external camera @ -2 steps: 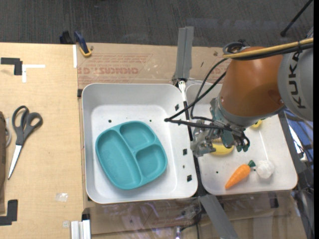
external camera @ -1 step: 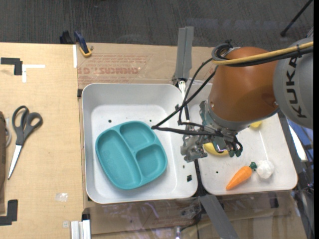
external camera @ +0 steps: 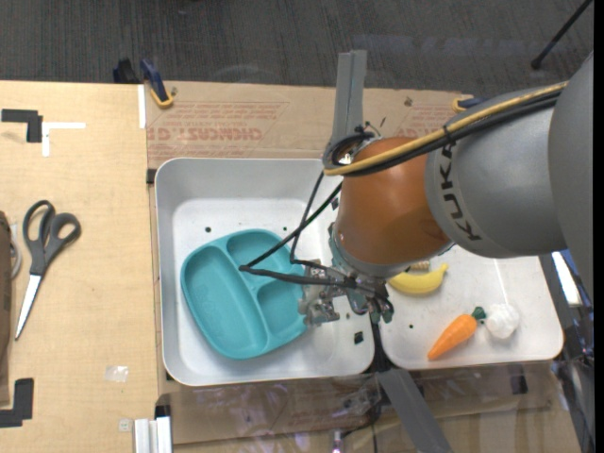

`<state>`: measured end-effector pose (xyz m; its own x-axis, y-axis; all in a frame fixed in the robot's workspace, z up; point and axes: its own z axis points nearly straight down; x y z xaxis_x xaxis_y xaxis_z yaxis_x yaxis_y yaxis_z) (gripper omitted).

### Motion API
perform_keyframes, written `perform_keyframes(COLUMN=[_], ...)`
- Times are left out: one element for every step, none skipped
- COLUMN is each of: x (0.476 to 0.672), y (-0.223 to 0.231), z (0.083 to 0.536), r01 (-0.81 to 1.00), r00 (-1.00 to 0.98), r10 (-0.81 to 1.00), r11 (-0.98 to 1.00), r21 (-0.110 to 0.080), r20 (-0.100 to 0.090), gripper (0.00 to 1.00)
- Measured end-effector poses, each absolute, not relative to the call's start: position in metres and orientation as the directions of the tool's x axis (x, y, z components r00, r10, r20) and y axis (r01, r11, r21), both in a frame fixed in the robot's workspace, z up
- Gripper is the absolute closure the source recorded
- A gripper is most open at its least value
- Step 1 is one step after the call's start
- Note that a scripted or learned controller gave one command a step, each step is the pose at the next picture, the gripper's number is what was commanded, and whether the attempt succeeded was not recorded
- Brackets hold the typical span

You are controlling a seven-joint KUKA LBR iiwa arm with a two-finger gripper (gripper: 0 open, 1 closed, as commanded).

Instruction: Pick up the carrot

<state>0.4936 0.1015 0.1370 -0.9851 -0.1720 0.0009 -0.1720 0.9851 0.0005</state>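
From the camera view, the arm point(external camera: 491, 177) is reaching in from the right and its orange band is hanging over the seam between the two bins. The gripper point(external camera: 344, 302) is sitting below that band, just above the near end of the seam, and the wrist and cables are blurring it so much that its opening cannot be told; nothing is visibly resting in it.

The carrot point(external camera: 455, 335) is lying in the right bin point(external camera: 528, 347), well to the right of the gripper and nearer the front rim, its green top pointing up and right toward a small white object point(external camera: 501, 320) that is touching or almost touching it. A banana point(external camera: 418, 279) is lying just right of the gripper, partly under the wrist.

To do this step well, the gripper is probably needing to travel right, away from the seam, and come down across the carrot's thick orange middle, staying off the white object and the front rim.

Left of the gripper, a teal divided plate point(external camera: 236, 295) is leaning in the left bin point(external camera: 175, 253). Farther left of the gripper, scissors point(external camera: 38, 248) are lying on the pale wooden bench point(external camera: 75, 347). Behind the bins, cardboard point(external camera: 245, 125) is covering the bench, and dark floor is showing beyond.
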Motion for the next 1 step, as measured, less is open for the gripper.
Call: perform_keyframes(x=[0.4925], y=[0.1486], z=[0.1831], r01=[-0.122], r00=[-0.993], r10=[-0.122], r11=[0.993], r21=[0.000], r20=[-0.002], gripper=[1.00])
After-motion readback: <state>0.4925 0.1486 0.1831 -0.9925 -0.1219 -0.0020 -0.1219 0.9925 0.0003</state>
